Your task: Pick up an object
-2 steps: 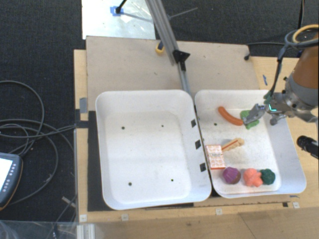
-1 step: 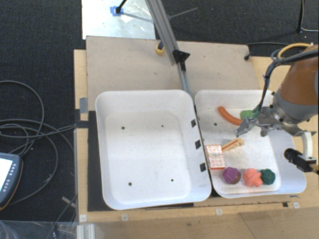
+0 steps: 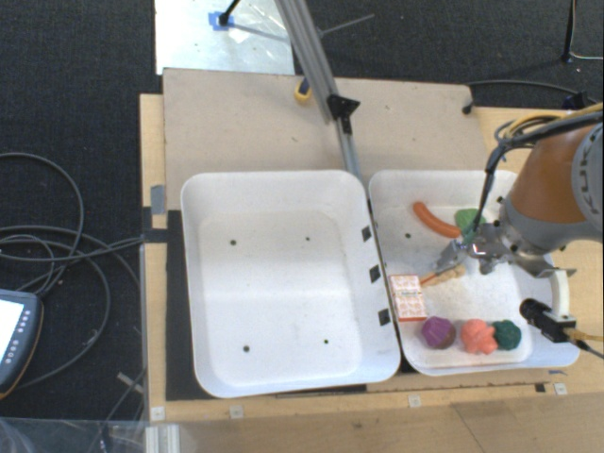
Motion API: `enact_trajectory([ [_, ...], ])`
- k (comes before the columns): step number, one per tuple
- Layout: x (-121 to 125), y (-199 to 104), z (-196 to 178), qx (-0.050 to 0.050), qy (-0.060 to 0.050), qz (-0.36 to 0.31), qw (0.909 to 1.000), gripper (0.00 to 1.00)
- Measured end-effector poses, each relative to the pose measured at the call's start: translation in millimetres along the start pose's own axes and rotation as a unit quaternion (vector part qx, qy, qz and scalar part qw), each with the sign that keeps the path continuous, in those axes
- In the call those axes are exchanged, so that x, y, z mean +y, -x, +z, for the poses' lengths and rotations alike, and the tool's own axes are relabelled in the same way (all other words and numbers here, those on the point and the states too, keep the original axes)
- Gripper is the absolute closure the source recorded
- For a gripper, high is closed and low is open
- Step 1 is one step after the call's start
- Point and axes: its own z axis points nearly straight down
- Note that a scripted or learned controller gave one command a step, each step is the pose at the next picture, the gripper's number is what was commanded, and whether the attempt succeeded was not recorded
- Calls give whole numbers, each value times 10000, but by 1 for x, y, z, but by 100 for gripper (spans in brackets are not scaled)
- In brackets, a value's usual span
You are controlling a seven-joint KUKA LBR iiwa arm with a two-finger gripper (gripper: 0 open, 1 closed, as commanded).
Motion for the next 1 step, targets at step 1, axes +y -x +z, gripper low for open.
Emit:
enact_trajectory([
  [1, 1, -1, 27, -1, 20, -2, 10000, 0],
])
